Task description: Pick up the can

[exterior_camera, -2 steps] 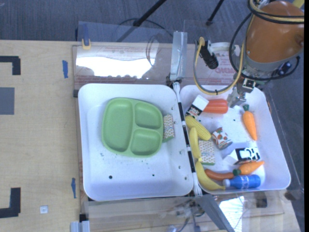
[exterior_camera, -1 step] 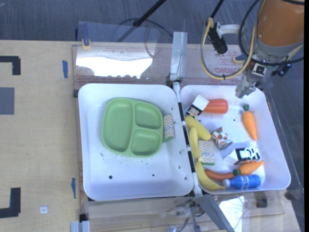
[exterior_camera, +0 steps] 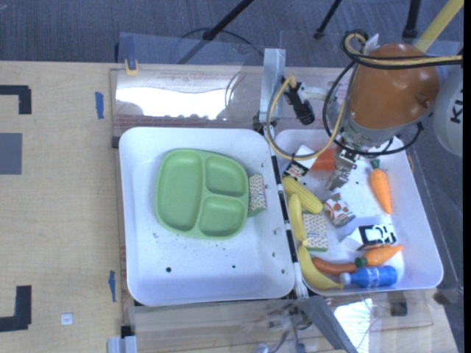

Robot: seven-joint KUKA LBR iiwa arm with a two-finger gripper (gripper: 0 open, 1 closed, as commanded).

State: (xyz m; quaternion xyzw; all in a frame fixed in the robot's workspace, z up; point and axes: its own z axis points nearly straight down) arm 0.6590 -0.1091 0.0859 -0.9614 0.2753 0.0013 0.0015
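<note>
The can [exterior_camera: 338, 210], small with a red and white label, lies tilted in the middle of the right bin [exterior_camera: 419, 197]. My gripper [exterior_camera: 339, 180] hangs from the orange wrist, pointing down, just above and slightly behind the can. Nothing shows in its grasp. The wrist body hides the bin's back part.
Around the can lie bananas [exterior_camera: 298, 215], a patterned box [exterior_camera: 316, 234], a black-and-white box [exterior_camera: 377, 234], two carrots [exterior_camera: 380, 187], a blue bottle [exterior_camera: 372, 276] and a red piece [exterior_camera: 324, 160]. The left bin [exterior_camera: 147, 271] holds a green divided plate [exterior_camera: 202, 193] and a small patterned box [exterior_camera: 256, 193].
</note>
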